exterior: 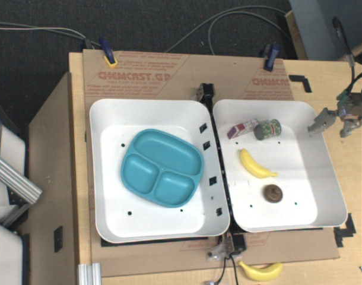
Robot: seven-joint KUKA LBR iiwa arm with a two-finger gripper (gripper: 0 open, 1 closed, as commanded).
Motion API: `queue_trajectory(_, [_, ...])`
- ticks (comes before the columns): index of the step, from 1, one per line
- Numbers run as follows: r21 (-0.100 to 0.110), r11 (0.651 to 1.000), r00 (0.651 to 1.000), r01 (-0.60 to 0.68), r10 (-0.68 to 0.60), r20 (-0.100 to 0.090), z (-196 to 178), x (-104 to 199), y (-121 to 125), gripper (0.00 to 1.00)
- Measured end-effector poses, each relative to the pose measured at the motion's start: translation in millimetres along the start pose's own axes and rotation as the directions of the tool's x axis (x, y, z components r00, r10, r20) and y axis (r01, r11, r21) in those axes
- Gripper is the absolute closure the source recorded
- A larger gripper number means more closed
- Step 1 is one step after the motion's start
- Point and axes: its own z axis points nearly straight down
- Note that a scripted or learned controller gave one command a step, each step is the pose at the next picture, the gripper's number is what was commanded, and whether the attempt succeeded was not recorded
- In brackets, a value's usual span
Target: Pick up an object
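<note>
Two bins on desk [169,70]; banana [256,164] mid-right in right bin [323,183]. Claw [338,119] at right edge, state cannot be told.

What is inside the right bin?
In the right bin: a banana, a brown donut, a can on its side and a small carton. Nothing looks covered.

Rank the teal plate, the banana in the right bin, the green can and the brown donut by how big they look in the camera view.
Largest to smallest:
1. teal plate, by far
2. banana
3. green can and brown donut: too alike to rank
</note>
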Motion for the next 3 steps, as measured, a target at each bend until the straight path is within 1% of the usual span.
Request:
queue_trajectory(1, [-0.013, 1.000, 1.000, 0.004, -0.004, 0.004, -7.7, 0.9, 2.4, 0.00])
queue_trajectory(2, [-0.009, 1.000, 1.000, 0.004, -0.004, 0.002, 37.1, -0.7, 9.6, 0.00])
queue_trajectory(3, [-0.008, 1.000, 1.000, 0.003, -0.003, 0.001, 90.4, -0.7, -0.4, 0.00])
